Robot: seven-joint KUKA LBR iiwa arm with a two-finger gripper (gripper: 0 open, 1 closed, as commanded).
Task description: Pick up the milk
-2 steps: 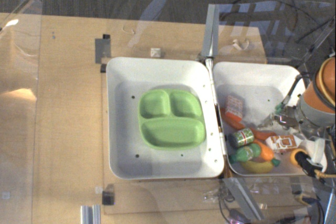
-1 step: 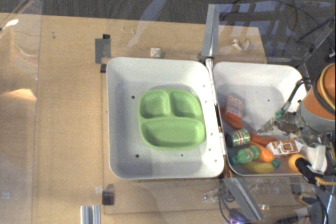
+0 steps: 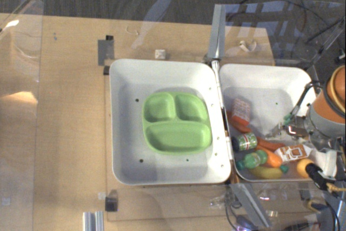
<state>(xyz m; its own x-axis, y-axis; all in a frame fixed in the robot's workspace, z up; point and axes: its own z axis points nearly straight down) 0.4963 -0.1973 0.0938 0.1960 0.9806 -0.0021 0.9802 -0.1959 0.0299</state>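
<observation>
The gripper [image 3: 288, 129] hangs low inside the right-hand shallow white plastic bin [image 3: 265, 70], at the end of the grey arm with its orange band [image 3: 334, 96]. The metal parts blur together from this angle, so I cannot tell whether it is wide or narrow, and nothing can be seen held in it.

Just beside the gripper, on the side toward the bin's front edge, lies the milk: a small white carton with orange-brown print [image 3: 294, 153], tipped on its side and apart from the gripper. It looks light and fairly stiff, though thin card would dent under a hard squeeze, and its coated faces may be slick. The best hold is probably across the two broad flat faces near the middle, not the ends.

An orange round fruit [image 3: 304, 167] sits against the carton's far side from the gripper. An orange carrot [image 3: 270, 147] touches or nearly touches the carton's end, so there is little room around the milk.

Farther from the gripper lie a yellow banana [image 3: 267, 172], a small green bottle [image 3: 252, 159], a green can [image 3: 246, 142] and a red-and-white packet [image 3: 241, 109].

Well away from the gripper, the left-hand white bin [image 3: 116, 116] holds a green three-compartment plastic plate [image 3: 177, 123]. Both bins rest on the pale wooden surface [image 3: 59, 116].
</observation>
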